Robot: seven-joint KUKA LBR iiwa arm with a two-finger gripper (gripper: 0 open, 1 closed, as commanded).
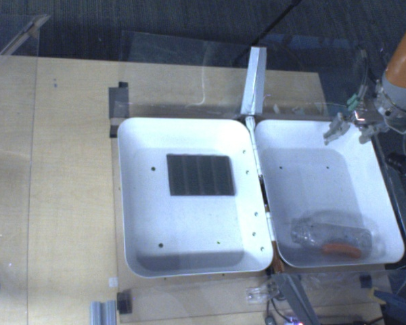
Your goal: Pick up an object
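Observation:
A clear plastic bottle (330, 234) lies on its side in the near part of the right bin (304, 175). Something orange-red (342, 250) rests against the bottle's near side. My gripper (349, 126) hangs over the far right corner of that bin, well away from the bottle. Its two fingers (334, 128) stand apart with nothing between them. The orange band of the arm (402, 63) shows at the right edge.
The left bin (135, 181) holds a dark ribbed rectangular pad (200, 175) near its middle. A metal upright (254, 81) stands at the far end of the gap between the bins. Cables and clamps sit below the right bin's near edge.

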